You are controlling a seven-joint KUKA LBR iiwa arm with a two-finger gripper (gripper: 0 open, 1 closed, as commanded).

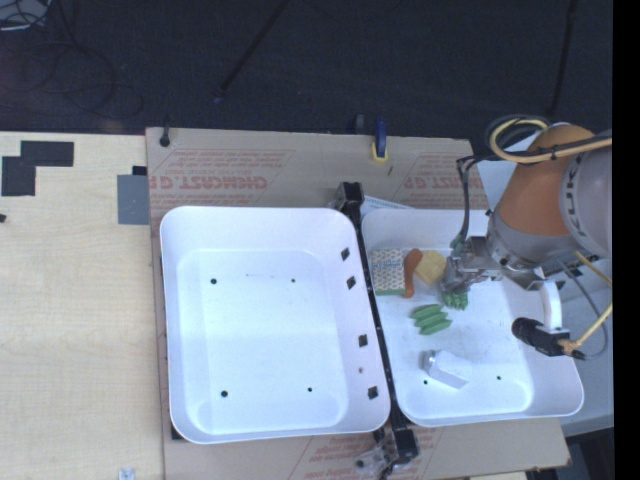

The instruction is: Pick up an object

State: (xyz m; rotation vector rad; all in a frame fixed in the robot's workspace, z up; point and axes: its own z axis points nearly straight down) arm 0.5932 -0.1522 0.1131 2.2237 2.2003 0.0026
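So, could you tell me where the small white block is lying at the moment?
The small white block lies in the right bin, near its front edge, just below the green pods and well clear of the gripper.

Lighting is bright and even from above, slightly cool. Left bin (262, 328) has a blown-out floor, a soft brighter band across its lower half, and a faint shadow gradient under the upper wall. Right bin (500, 388) is similarly overexposed, and small items in it cast short, weak shadows. The arm (545, 203) throws a soft shadow on the bin beneath it. Background above the bench (80, 298) is very dark, cables barely readable. Overall low resolution, mild softness everywhere, and fine detail on small objects is smeared. Cardboard print is legible but fuzzy. No obvious edge distortion.
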